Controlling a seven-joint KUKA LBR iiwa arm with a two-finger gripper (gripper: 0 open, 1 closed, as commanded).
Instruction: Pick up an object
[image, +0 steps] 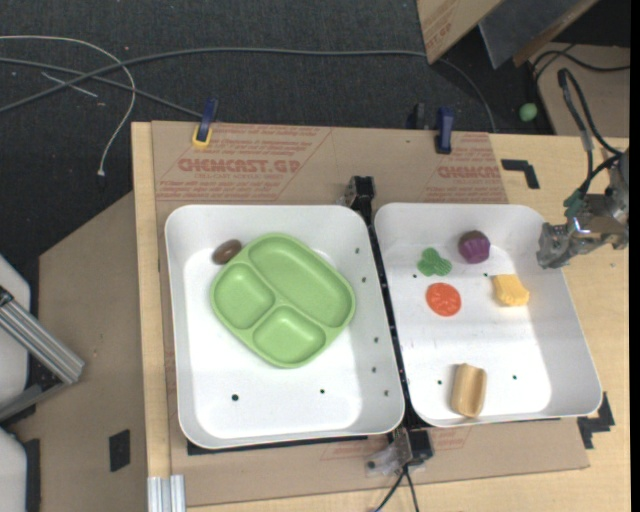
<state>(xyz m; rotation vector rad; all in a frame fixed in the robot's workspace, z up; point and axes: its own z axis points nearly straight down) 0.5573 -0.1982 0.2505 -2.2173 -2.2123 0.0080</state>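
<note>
The right bin (560, 330) holds a purple round piece (474, 246), a green clover-shaped piece (433, 263), a red-orange disc (443, 299), a yellow chunk (510, 290) and a tan bread-like roll (467, 389). My gripper (556, 247) hangs at the bin's far right rim, right of the purple piece and the yellow chunk, touching none of them. Nothing shows between its fingers.
The left bin (200, 380) carries a green three-compartment plate (283, 298) and a small brown object (228, 251) by the plate's upper left. Blue clamps (206, 122) (444, 129) grip the cardboard's far edge. Cables lie on the dark floor behind.
</note>
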